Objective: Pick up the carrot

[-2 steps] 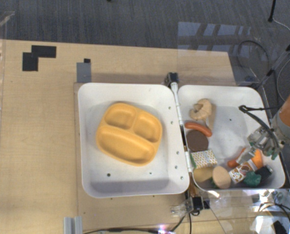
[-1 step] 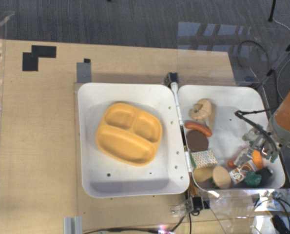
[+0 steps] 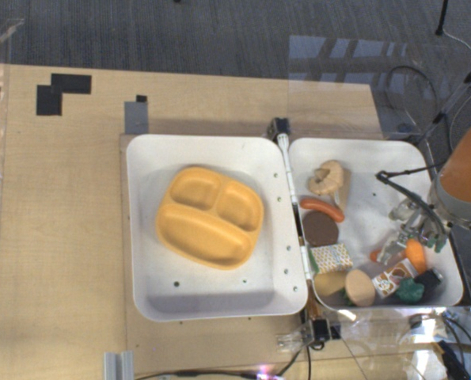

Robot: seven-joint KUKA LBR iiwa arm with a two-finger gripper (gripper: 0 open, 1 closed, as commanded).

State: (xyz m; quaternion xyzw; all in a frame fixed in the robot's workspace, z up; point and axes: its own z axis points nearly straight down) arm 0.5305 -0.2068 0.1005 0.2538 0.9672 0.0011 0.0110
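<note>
Arm came in from the right over the right bin (image 3: 449, 287), gripper (image 3: 403, 237) low at the bin's right side, just above and left of the carrot (image 3: 415, 253). Carrot was the small orange piece near the bin's right wall, toward the front corner. Couldn't tell if the claw was open, closed or on anything: the metal bits blurred together at this res, and I saw nothing between them, so I didn't count it as a grasp.

Clutter was tight there. Green toy (image 3: 412, 290) just in front of the carrot, a small printed box (image 3: 389, 282) front-left of it, a tan round piece (image 3: 360, 286) further left. Sausage (image 3: 323, 209), brown disc (image 3: 320, 227) and the beige lump (image 3: 328, 177) sat well apart on the bin's left side, no issue. Yellow tray (image 3: 210, 216) in the left bin, irrelevant.

My take on doing this well: center over the carrot's middle, not its edge, since the tool looked offset up-left of it. Align the closing axis across the carrot's narrow width. Come straight down, keeping off the bin wall and the green toy. Close, lift slow, then verify orange between the tips before calling it done. Risk imo: pinching the box or nudging the carrot into the corner.
</note>
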